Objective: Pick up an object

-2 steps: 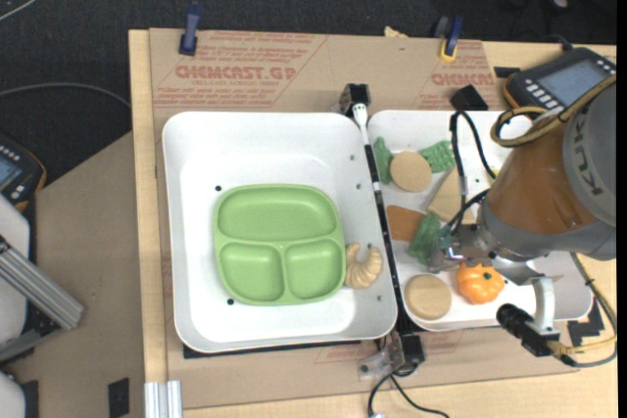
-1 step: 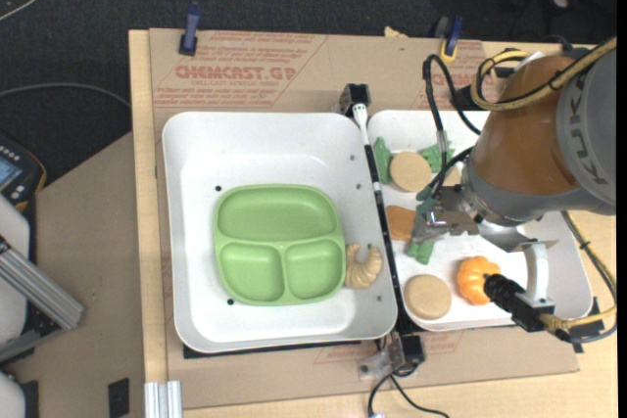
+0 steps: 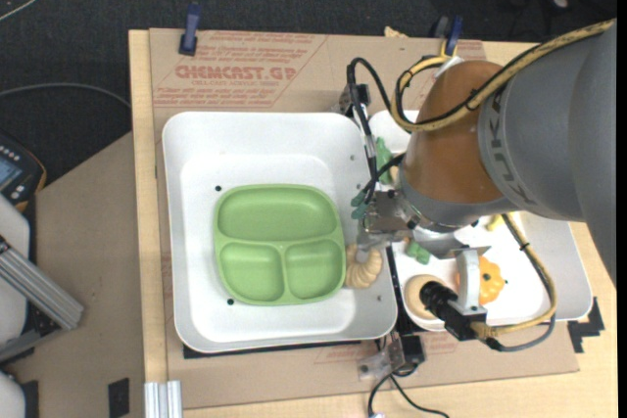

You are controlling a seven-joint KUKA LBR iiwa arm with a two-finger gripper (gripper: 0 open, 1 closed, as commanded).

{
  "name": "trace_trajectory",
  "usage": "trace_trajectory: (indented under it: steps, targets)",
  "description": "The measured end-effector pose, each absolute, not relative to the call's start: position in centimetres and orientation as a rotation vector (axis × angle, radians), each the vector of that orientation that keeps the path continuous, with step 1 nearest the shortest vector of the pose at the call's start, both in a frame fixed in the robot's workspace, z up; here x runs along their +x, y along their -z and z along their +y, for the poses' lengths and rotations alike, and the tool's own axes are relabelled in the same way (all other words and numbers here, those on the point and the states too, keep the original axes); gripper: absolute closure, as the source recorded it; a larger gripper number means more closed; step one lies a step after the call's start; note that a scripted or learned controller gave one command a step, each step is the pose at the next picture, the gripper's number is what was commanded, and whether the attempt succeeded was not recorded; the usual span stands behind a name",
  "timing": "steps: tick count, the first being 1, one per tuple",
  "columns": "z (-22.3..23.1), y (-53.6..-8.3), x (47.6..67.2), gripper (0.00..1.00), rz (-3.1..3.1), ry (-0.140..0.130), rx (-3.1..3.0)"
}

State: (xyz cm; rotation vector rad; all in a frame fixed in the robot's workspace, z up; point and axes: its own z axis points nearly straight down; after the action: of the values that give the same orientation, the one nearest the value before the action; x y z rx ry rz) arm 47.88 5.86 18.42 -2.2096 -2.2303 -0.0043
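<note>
Red print "CHEMCAST" on brown board (image 3: pixel 235 73); smaller lines unreadable.

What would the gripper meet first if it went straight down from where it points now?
Probably the small tan object beside the green tray; the gripper hangs just above it, though depth is unclear.

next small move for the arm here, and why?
Probably a short straight lift to check the grasp. The gripper sits low at the right edge of the left bin, right above a small tan object lying beside the green divided tray. The wrist hides the contact, so whether anything is caught can't be judged; a small lift would show it.
</note>
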Motion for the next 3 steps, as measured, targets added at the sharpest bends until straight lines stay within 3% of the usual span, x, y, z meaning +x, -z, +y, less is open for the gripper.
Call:
trace_trajectory:
  steps: [1,2,3]
  targets:
    - [5.6,-35.3,49.5,1.00,-2.233,0.026,-2.227]
    - [-2.5,-23.4,47.7,1.00,-2.205,-0.016,-2.228]
    - [3.1,-18.1,47.8,1.00,-2.221,-0.007,-2.211]
